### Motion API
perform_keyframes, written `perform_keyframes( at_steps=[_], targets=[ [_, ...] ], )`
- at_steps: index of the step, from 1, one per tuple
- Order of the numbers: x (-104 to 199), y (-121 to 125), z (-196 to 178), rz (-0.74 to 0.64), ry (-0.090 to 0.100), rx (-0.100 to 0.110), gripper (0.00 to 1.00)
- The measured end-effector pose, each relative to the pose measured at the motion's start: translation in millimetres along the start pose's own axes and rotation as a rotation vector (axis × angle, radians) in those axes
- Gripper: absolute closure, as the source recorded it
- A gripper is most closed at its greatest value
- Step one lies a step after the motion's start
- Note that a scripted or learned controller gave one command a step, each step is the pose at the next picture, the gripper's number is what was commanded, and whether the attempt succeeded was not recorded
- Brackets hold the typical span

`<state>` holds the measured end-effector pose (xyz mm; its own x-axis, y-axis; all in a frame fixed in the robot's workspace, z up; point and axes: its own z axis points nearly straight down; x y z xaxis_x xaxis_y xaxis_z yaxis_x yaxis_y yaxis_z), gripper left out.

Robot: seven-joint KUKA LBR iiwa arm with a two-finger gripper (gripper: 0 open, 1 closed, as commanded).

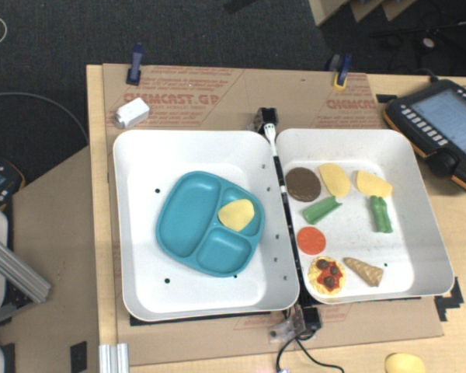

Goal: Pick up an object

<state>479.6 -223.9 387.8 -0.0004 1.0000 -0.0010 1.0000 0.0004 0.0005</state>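
Note:
A teal divided plate [204,224] lies in the left white bin [140,169], with a pale yellow food piece [237,214] in its upper right compartment. The right white bin [408,162] holds several toy foods: a brown round patty [303,183], two yellow pieces [335,179] [373,183], two green pieces [321,209] [381,214], a red slice [311,241], a small pizza [327,275] and a tan cone-shaped wedge [363,270].
The bins sit on a cardboard sheet [217,99] held by blue and yellow clamps [134,62]. A white block [132,113] lies at the back left. A teach pendant [439,123] rests at the right edge. A yellow object [404,363] lies at the bottom right.

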Motion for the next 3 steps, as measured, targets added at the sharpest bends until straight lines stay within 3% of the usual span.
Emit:
perform_keyframes(
  at_steps=[3],
  targets=[
    [0.0,0.0,1.1,0.000,0.000,0.000,1.00]
  ],
)
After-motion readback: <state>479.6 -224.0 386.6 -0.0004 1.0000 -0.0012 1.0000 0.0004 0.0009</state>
